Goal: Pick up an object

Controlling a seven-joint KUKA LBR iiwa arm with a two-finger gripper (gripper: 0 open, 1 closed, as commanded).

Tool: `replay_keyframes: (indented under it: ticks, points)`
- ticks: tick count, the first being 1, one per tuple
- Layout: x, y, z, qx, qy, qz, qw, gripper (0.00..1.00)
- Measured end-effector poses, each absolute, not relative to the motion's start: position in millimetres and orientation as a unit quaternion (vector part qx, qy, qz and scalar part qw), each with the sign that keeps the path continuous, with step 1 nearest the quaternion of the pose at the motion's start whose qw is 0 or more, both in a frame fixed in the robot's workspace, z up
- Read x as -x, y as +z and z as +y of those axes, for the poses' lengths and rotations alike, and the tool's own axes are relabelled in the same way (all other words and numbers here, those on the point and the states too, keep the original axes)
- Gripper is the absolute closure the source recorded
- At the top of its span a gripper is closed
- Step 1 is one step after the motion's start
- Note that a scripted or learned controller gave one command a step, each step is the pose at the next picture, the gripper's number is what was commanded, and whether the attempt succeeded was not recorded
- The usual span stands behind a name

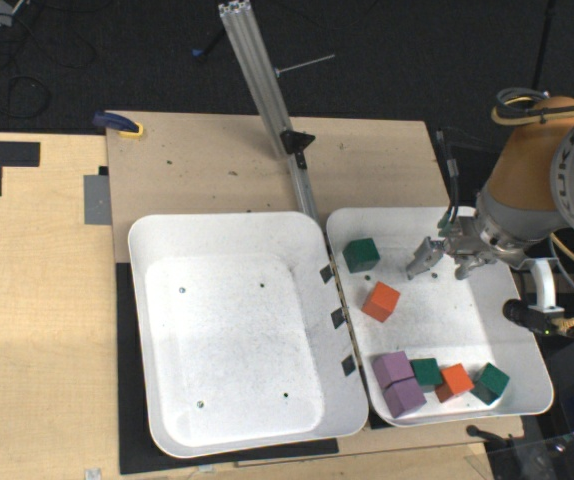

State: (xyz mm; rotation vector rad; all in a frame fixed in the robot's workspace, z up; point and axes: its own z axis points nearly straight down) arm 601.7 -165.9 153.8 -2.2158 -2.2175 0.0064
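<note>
The arm [532, 183] comes in from the right, its orange band above the wrist, and leans down over the upper part of the right bin [527, 393]. Its gripper [446, 259] hangs low over the bin floor with the fingers spread wide, one finger [425, 259] splayed to the left and the other nearer the wrist; nothing sits between them. The gripper is over bare white floor, well right of the green cube [361, 254], which lies near the bin's upper left corner. An orange cube [381, 301] lies just below and right of the green one, tilted on its corner, apart from both it and the gripper. Along the bin's lower edge a cluster of blocks lies in a row: a purple block [398, 382] at the left, a small green block [427, 372] touching it, a small orange block [455, 380] beside that, and another green block [490, 381] at the right end. The left bin [167, 238] lies beside the right one, their walls meeting along the middle with black clips on the joint. A slanted aluminium rail [262, 83] rises behind the bins from the wooden bench [197, 163].
</note>
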Motion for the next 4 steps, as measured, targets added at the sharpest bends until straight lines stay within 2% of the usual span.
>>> replay_keyframes:
  ticks: [1, 2, 3, 4]
  points:
    - [-599.5, 90.1, -164.7, 0.707, 0.0013, -0.707, 0.002, 0.00]
    - [-599.6, 91.2, -165.0, 0.708, 0.0005, -0.706, 0.001, 0.00]
    - [-599.3, 101.0, -165.9, 0.710, 0.0005, -0.704, 0.002, 1.00]
    - [-593.3, 159.4, -161.4, 0.708, -0.0009, -0.706, -0.001, 1.00]
